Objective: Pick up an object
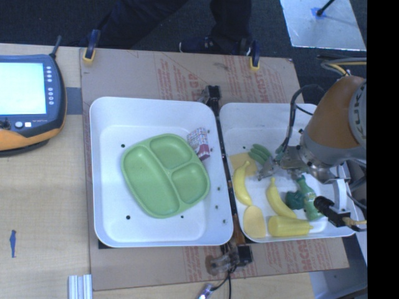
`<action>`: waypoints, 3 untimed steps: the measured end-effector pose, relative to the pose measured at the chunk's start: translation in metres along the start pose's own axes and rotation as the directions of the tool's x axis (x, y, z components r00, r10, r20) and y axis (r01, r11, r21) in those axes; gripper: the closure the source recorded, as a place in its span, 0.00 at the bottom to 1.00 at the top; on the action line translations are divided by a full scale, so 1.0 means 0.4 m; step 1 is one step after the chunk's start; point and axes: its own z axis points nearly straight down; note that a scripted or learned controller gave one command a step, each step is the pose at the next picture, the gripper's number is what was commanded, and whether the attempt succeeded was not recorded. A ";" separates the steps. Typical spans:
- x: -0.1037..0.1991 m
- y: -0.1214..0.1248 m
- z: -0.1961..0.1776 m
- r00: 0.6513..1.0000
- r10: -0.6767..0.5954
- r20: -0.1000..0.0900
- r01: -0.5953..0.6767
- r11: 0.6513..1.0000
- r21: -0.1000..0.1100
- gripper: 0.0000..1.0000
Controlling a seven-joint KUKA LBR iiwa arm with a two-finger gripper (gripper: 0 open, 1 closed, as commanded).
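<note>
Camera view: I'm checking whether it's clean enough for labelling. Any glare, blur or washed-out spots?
Camera view: the screen of the handheld pendant at left is blown out to plain white; the two white bins are bright but keep soft shadows along their walls; the green divided plate is evenly lit and fairly sharp; the small toys under the arm look soft, and the gripper is hard to make out.

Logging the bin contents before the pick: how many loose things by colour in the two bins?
Green: 3: divided plate, leafy piece, dark green piece
Yellow: 4: banana, banana, round piece, block
Red-and-white: 1: small packet
Total: 8
</note>
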 end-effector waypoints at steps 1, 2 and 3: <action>0.034 -0.125 0.027 1.000 0.001 -0.002 -0.001 1.000 -0.001 0.00; 0.031 -0.124 0.001 1.000 -0.002 -0.001 0.002 1.000 -0.001 1.00; 0.178 0.043 -0.227 1.000 0.002 -0.002 -0.002 1.000 -0.005 1.00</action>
